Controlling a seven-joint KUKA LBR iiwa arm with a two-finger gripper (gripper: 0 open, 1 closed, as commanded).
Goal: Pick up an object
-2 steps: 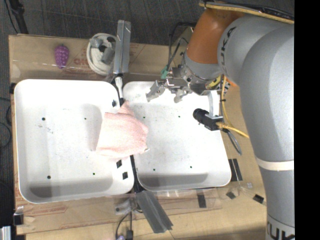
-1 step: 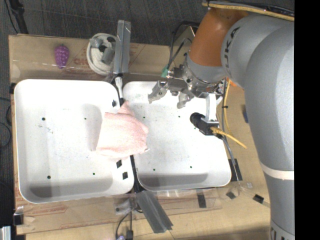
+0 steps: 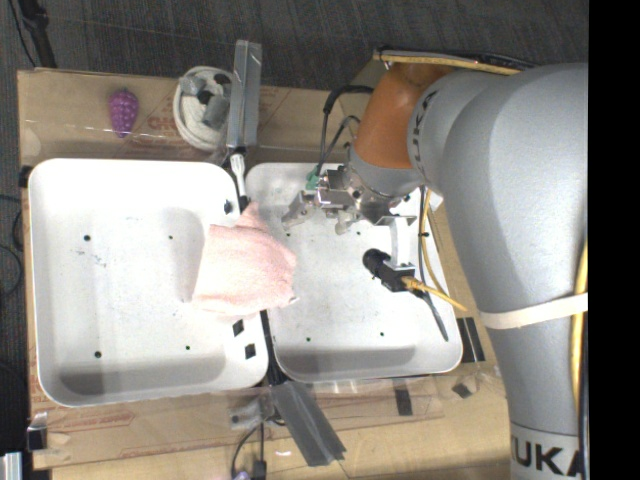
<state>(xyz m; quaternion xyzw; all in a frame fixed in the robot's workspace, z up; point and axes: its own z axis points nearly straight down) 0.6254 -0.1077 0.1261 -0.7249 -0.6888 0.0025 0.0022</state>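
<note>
The grey KUKA arm [image 3: 510, 228] with its orange band covers the right end of the bench, and its gripper [image 3: 325, 200] hangs over the far left part of the right bin [image 3: 340, 353], close to the near corner of the cloth. Whether that tool is spread or pressed together cannot be told from here.

Two white bins sit side by side; the left bin [image 3: 110, 268] shows a bare floor over most of its area.

One pink cloth [image 3: 245, 266] lies folded across the shared edge between the bins, most of it in the left bin, its right side hanging over into the right one. It looks soft, limp and light: it should crumple and drape when lifted, not slip, and nothing about it seems fragile. A pinch on a raised fold or on the right edge nearest the gripper would likely gather enough fabric; a flat press on the middle may close on nothing.

One roll of white cord [image 3: 203, 105] rests at the bench's far edge.

One small purple object [image 3: 123, 110], perhaps a toy grape bunch, lies near the bench's far left corner.
</note>
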